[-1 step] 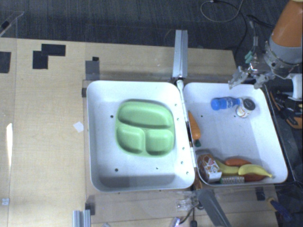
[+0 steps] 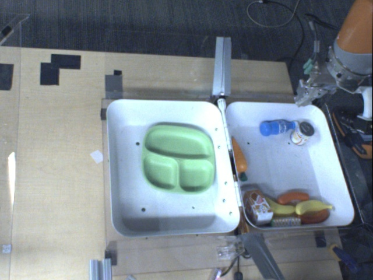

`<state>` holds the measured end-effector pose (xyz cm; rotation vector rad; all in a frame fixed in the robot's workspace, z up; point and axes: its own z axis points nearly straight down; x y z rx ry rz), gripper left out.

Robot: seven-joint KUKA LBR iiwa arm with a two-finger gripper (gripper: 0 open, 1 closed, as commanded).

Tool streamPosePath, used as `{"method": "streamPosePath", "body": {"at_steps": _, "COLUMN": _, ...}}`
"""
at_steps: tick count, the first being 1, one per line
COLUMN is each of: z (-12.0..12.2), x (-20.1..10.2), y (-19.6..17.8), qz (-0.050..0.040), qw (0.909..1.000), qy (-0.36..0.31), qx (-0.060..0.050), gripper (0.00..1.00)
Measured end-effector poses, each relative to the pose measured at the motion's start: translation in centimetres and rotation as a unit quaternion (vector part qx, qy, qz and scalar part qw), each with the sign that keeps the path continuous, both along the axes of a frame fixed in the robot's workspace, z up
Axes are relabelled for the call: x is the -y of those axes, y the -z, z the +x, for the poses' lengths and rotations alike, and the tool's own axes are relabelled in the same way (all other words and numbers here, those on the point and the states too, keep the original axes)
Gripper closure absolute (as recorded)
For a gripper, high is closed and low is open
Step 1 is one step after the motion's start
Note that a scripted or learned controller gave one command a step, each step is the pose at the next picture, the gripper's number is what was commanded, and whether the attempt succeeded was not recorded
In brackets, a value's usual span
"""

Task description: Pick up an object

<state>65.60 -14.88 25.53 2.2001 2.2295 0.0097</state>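
My gripper (image 2: 305, 94) hangs at the far right corner of the right bin (image 2: 291, 171), just above its rim, and nothing shows in it. A blue bottle (image 2: 276, 127) lies on its side in the far part of that bin, a short way below and left of the gripper. Its round pale end (image 2: 302, 132) points right. An orange carrot-like piece (image 2: 239, 156) rests against the bin's left wall. Along the near wall lie a brown and white packet (image 2: 258, 206), a yellow banana (image 2: 312, 206) and red-orange pieces (image 2: 294, 197).
The left bin (image 2: 125, 156) holds a green divided plate (image 2: 178, 156) in its middle. A metal post (image 2: 222, 69) stands at the back between the two bins. Cables (image 2: 280, 10) lie on the dark floor behind the bench.
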Motion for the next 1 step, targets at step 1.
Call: {"method": "streamPosePath", "body": {"at_steps": 1, "z": -7.66, "x": -0.61, "y": -9.92, "qz": 0.0011, "qw": 0.9943, "qy": 0.106, "qx": -0.002, "gripper": 1.0}}
